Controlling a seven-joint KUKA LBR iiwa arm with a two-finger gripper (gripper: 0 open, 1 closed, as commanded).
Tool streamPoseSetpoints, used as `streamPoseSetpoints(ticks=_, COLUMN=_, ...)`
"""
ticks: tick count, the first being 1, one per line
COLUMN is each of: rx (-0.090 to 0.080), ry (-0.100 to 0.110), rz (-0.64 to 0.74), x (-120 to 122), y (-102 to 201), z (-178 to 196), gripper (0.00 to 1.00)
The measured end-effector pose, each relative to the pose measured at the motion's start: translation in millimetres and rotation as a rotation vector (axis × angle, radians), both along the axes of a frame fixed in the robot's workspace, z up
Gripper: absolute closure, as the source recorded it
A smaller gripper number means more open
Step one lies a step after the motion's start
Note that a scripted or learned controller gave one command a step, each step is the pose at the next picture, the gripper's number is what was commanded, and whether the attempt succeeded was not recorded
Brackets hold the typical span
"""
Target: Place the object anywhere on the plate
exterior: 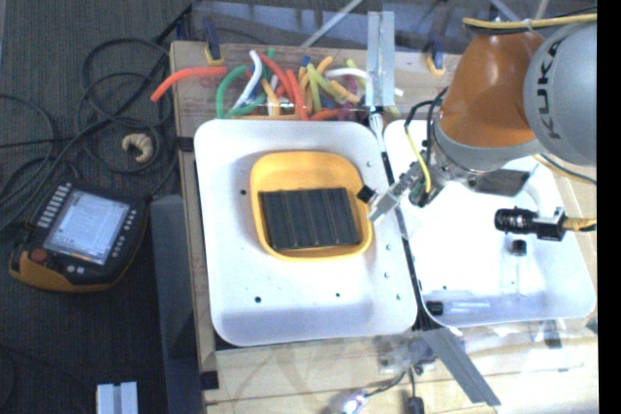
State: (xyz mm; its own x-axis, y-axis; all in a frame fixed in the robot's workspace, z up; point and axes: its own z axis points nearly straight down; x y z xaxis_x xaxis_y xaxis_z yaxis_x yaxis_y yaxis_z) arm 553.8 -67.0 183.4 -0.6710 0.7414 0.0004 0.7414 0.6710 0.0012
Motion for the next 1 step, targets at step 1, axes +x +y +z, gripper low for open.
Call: streamPoseSetpoints(ticks=1, rx=0.0, ry=0.0, rz=0.0, x=0.0, y=-0.4, z=0.1, gripper=0.0)
